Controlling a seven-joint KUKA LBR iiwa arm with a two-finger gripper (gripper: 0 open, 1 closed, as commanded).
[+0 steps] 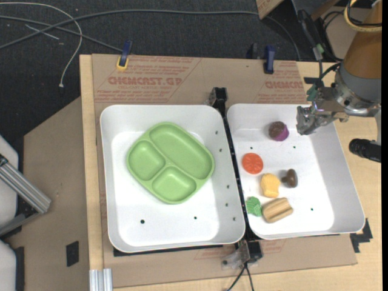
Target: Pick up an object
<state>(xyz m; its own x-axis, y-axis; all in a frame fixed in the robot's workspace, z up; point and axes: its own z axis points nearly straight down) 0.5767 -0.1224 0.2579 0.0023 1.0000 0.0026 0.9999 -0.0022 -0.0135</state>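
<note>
Hovering gripper just right of purple object in right bin; pincer state impossible to tell; needing centring leftward before descending.

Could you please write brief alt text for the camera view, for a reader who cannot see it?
The arm's tool hovers over the right bin, beside a purple object; orange, yellow, brown, tan and green items lie nearer. The left bin holds a green divided plate.

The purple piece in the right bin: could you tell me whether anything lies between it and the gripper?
Nothing visible does. The gripper sits just right of the purple piece, with bare bin floor between them; the other pieces lie lower in the view.
</note>
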